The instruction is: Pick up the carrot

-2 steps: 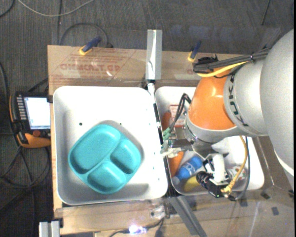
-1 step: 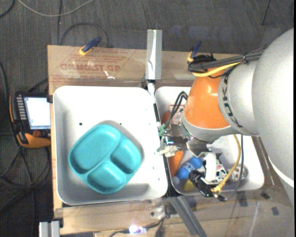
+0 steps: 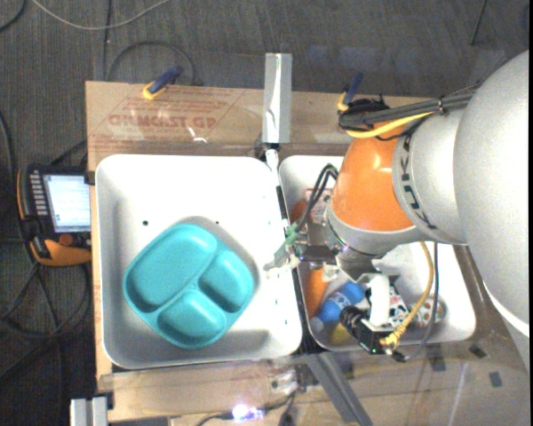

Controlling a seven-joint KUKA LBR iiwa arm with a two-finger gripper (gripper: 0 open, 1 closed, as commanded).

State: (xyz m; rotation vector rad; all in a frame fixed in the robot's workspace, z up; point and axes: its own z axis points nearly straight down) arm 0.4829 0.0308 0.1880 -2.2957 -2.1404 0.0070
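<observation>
Camera view, smooth teal divided tray (image 3: 190, 284) in left white bin (image 3: 111, 193), arm bent low over right bin (image 3: 453, 313), orange carrot (image 3: 315, 293) beneath, end effector's grip state impossible to tell.

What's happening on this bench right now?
A grey arm with an orange band reaches from the right over the right bin, which holds a jumble of small things. An orange thing, likely the carrot, lies at that bin's left side under the wrist. The left bin holds a teal tray.
</observation>
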